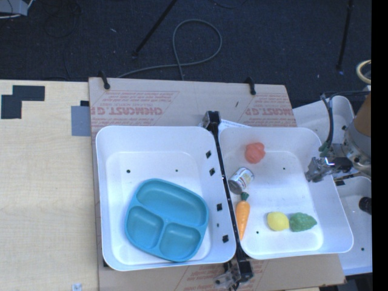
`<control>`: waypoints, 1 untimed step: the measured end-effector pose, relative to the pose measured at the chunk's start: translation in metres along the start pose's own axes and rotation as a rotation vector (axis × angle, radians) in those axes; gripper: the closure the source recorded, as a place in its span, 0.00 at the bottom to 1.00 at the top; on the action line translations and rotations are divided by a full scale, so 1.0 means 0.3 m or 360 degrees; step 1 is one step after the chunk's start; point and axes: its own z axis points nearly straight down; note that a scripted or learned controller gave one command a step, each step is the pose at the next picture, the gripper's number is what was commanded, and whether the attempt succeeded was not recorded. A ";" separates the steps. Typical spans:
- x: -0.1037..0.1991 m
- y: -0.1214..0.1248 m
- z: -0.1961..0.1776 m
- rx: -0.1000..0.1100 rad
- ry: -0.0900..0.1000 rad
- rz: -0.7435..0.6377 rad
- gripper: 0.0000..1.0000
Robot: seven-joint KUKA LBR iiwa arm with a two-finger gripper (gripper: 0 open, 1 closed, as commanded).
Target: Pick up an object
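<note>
Lying in the right bin (330,223) are five small things, none of them between the fingers of the pincer (316,170). A toy carrot (242,218) is resting against the bin's left wall at about 8 o'clock from the bin's middle, its green top pointing up the view. Just above that top, a small silver can (240,179) is lying tilted on its side near the divider. At 12 o'clock in the bin, a red-orange round fruit (255,152) is sitting apart from the rest. Toward 5 o'clock, a yellow lemon-like fruit (277,221) is touching a leafy green vegetable (302,222) just to its right.

The pincer is hovering over the right bin's rim at 3 o'clock, well apart from every item; whether its fingers are spread or closed I cannot tell, as the metal parts are blurring together. The grey arm (357,144) is reaching in from the right.

In the left bin (112,144), a blue compartment tray (167,219) is lying flat toward 5 o'clock, slightly turned. Both bins are sitting on a cardboard sheet (182,105) printed with red lettering, on the pale wooden counter (42,193).
</note>
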 end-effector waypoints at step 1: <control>0.184 0.034 -0.037 -0.0002 0.0004 -0.0005 1.00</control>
